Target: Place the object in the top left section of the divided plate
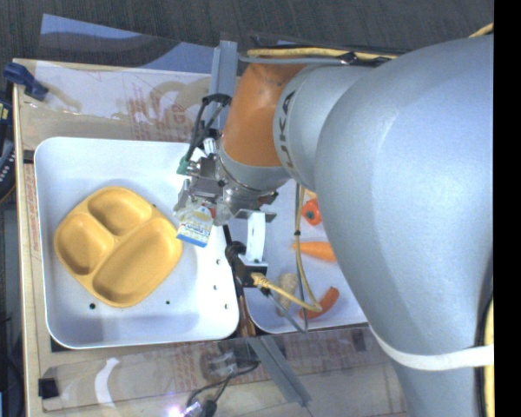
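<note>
Yellow three-section divided plastic plate (117, 246): you see it lying in left shallow white bin (61, 159), toward that bin's left half, all sections bare. Grey arm with orange band (260, 120): reaches in from right, wrist over gap between the two bins. Two-finger gripper (200, 220): you find it just beside plate's right rim; finger opening not discernible. Right shallow white bin (260, 324): holds orange carrot-shaped pieces (315, 250) and small beige lump (288, 283) near its lower edge, largely hidden under arm.
</note>
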### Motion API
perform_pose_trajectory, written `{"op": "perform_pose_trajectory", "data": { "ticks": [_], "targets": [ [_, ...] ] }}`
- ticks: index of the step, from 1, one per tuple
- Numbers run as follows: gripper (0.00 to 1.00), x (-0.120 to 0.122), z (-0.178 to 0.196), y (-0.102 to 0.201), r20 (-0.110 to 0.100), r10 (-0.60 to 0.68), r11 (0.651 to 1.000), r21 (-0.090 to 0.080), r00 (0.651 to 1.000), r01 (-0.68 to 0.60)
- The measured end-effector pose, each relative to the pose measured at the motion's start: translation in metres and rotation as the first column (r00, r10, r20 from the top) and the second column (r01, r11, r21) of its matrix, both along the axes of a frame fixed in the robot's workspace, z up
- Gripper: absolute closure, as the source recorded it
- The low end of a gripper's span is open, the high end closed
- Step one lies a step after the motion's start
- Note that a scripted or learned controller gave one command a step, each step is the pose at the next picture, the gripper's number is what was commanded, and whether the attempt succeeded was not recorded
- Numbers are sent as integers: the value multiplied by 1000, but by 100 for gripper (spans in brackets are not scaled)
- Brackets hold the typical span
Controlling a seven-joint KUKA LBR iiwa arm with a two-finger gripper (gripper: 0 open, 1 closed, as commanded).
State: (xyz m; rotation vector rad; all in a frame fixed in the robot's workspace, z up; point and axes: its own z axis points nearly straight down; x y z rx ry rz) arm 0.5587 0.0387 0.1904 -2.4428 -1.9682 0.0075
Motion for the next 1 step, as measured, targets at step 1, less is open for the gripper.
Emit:
{"op": "perform_pose_trajectory", "data": {
  "ticks": [1],
  "targets": [
    [100,-75,0,44,0,69,998,-2,998,-69]
  ]
}}
